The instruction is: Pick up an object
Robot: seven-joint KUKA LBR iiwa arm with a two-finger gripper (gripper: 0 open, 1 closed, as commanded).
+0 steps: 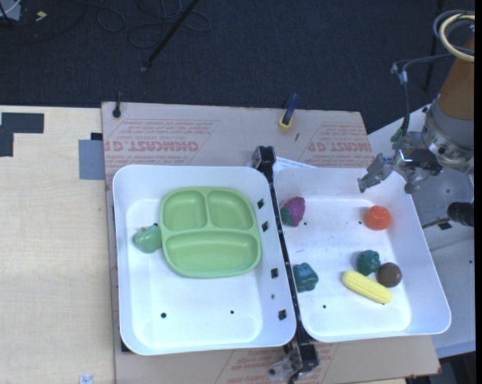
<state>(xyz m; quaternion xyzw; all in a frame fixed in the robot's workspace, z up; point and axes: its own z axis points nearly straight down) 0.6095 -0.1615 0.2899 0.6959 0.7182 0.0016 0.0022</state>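
On the tabletop (41, 238), pale wood at the left, a cardboard sheet (225, 138) carries two shallow white bins side by side. The left bin (201, 326) holds a light green divided plate (210, 232) with three compartments, lying flat near the bin's upper middle. A small pale green lump (147, 238) touches the plate's left edge.

Past the divider, the right bin (344, 318) holds the loose things. A purple and green piece (292, 210) sits near the upper left, close to the divider. Below it, a dark teal lump (305, 277) also lies near the divider. Toward the lower right, a yellow corn cob (366, 287) lies at a slant, with a dark green piece (368, 262) just above it and a brown ball (389, 274) just beside its right end. An orange-red ball (376, 218), round and smooth, sits apart near the bin's upper right.

The end effector (392, 170) hangs above the bin's upper right rim, up and just right of the orange-red ball, with nothing between its fingers, which stand spread apart.
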